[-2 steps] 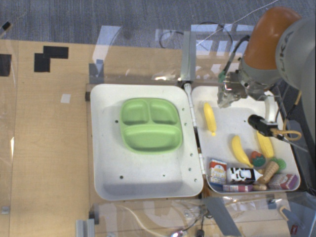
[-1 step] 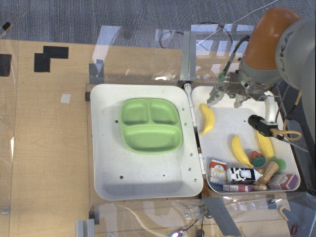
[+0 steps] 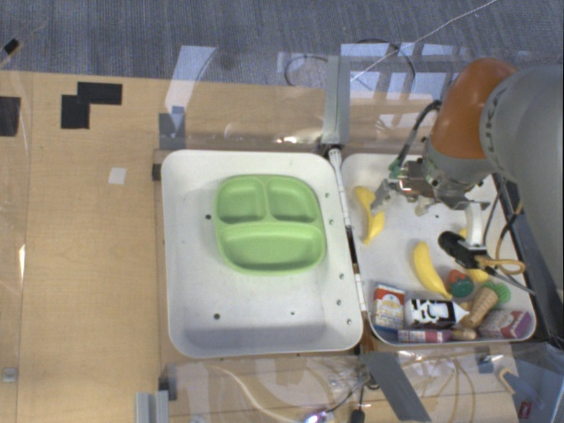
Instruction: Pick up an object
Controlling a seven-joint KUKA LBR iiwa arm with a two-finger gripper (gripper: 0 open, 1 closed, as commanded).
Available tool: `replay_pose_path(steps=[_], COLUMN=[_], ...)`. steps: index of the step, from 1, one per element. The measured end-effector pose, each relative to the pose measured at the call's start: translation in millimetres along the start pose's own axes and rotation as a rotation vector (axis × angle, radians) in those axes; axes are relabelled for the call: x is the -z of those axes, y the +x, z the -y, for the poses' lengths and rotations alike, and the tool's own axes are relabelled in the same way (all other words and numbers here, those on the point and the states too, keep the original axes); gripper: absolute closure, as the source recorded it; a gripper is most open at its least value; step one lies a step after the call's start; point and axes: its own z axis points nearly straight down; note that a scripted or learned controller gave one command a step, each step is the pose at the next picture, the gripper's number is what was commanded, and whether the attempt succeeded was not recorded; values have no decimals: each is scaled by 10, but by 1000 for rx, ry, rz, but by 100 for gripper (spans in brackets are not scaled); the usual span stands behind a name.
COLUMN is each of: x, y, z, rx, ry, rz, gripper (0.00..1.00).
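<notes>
My gripper [image 3: 400, 203] hangs over the upper part of the right bin [image 3: 398, 245], open, with bare bin floor showing between its fingers. Just to its left lies a yellow banana [image 3: 370, 212], close to the left fingertip [image 3: 379, 201] but not held. A second banana [image 3: 430, 270] lies lower in the same bin. Along that bin's front edge sit a small red-and-white carton [image 3: 388, 307], a black-and-white box [image 3: 434, 311], an ice cream cone toy [image 3: 477, 307], a red and green piece [image 3: 460, 282] and a pink box [image 3: 508, 324].
The left bin [image 3: 189, 263] holds a green divided plate [image 3: 269, 223] in its middle. A metal divider rail [image 3: 345, 227] separates the two bins. The arm's grey body and orange band [image 3: 467, 104] fill the upper right over the right bin.
</notes>
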Motion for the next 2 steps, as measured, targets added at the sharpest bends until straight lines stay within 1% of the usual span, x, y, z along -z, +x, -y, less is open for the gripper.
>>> replay_pose_path(steps=[1,2], x=[-301,-176], y=[-4,22], z=[382,355], rx=[-25,-24], ry=[-15,-22], rz=[-1,-4], gripper=[0,100])
